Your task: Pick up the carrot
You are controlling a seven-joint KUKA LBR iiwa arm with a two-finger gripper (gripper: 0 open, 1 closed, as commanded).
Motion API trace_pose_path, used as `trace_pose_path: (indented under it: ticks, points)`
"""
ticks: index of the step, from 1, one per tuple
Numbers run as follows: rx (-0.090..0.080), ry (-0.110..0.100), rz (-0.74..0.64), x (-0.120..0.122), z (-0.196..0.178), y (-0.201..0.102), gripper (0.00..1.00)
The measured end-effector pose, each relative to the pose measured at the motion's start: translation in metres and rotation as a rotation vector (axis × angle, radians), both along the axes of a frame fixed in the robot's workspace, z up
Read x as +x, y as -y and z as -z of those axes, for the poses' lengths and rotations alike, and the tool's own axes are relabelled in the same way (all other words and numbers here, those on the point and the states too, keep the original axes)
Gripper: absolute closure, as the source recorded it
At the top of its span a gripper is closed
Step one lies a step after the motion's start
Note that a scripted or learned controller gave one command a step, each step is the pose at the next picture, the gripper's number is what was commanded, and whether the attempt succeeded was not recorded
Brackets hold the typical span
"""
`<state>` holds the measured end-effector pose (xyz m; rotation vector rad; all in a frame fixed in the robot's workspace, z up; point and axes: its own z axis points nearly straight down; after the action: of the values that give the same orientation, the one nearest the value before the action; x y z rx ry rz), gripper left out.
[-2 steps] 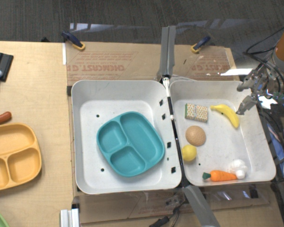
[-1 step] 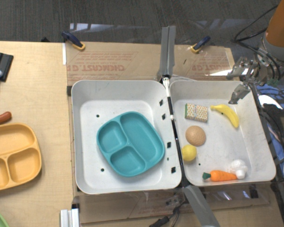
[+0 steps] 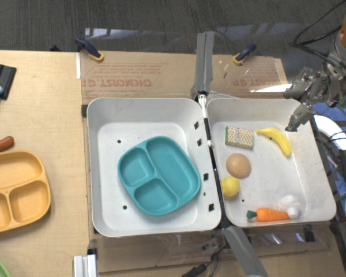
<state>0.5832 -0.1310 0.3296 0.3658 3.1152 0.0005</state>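
— So where did things stand when you looked in?

— The right bin (image 3: 328, 203) held everything that mattered; the left bin (image 3: 104, 154) just had a teal divided plate (image 3: 158, 175). The gripper (image 3: 297, 122) hung over the right bin's far edge, beside the banana (image 3: 277, 139). Whether its jaws were apart or together, I couldn't tell.

— And the carrot?

— The carrot (image 3: 269, 214) lay at the near wall, well apart from the gripper, straight toward the bench's front edge. Its long axis ran along that wall, green end pointing at the left bin, with something small and white (image 3: 289, 205) touching its tip.
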Motion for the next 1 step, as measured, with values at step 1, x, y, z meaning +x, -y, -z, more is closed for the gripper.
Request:
trace_pose_path:
  ticks: [1]
  points:
    - [0.000, -0.001, 0.028, 0.0405, 0.0113, -0.0238, 0.00]
